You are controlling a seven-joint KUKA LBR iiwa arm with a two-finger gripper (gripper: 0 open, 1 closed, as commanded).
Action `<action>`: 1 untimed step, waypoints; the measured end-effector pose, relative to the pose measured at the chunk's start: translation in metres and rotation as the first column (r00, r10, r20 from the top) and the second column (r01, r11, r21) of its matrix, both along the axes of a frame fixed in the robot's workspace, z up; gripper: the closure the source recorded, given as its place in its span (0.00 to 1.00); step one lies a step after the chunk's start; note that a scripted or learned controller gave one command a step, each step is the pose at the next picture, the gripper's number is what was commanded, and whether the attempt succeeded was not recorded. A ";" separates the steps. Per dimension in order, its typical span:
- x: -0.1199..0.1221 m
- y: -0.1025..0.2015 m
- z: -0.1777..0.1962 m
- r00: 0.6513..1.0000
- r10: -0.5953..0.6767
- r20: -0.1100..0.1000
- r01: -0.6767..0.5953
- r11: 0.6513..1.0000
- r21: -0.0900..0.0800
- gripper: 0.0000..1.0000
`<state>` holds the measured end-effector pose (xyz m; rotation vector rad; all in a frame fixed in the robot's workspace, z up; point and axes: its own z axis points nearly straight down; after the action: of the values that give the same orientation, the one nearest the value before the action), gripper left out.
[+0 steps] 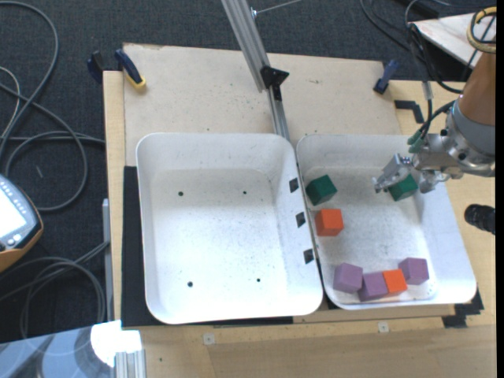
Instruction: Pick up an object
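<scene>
At the front of the right bin [461,250] sit a purple block [348,276], another purple block [374,285], an orange block [394,280] and one more purple block [414,270], packed close. Further back lie a lone orange cube [329,221] and a green cube [320,188]. By the far right wall, the claw [402,181] is clamped on a green block [405,187]. I think it should lift straight up, slowly, keeping its squeeze tight.

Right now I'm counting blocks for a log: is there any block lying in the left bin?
No. The left bin holds no blocks; the green, orange and purple blocks all sit in the right bin.
</scene>
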<state>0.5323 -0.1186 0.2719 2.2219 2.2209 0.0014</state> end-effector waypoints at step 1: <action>0.000 0.000 0.000 1.000 0.000 0.000 0.000 1.000 0.000 0.00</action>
<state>0.5323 -0.1187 0.2719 2.2216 2.2209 0.0015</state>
